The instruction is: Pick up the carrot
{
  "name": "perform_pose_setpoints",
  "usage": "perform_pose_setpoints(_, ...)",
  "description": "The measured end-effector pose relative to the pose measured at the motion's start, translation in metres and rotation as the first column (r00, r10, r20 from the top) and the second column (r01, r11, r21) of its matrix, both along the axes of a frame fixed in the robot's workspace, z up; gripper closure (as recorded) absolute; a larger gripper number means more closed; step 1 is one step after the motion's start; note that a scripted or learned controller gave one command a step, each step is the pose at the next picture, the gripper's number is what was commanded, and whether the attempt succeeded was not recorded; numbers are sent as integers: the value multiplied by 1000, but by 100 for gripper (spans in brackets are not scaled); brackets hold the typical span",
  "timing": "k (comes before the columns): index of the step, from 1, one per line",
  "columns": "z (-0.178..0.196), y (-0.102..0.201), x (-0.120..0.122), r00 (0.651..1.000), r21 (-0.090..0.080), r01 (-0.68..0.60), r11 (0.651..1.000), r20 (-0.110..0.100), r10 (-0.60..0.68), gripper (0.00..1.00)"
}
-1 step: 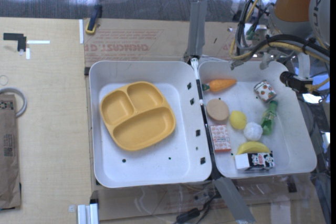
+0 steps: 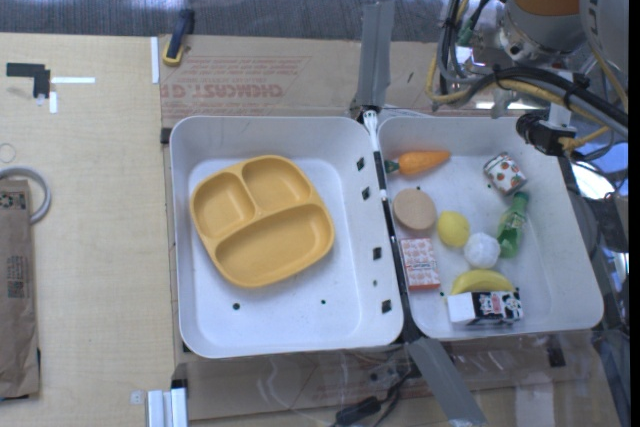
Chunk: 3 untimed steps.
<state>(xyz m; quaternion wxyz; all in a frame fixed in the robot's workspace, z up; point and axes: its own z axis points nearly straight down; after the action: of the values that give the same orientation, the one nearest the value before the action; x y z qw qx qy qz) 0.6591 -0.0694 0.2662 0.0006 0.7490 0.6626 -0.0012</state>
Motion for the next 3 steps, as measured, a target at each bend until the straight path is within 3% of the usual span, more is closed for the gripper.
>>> perform_pose_setpoints(1, -76, 8, -14, 991, 0, 131, 991, -2, -131, 0)
perform_pose_setpoints(2, -128, -30, -52, 997, 1, 81, 997, -2, -81, 0)
perform_pose_setpoints(3, -128, -29, -52, 997, 1, 81, 997, -2, -81, 0)
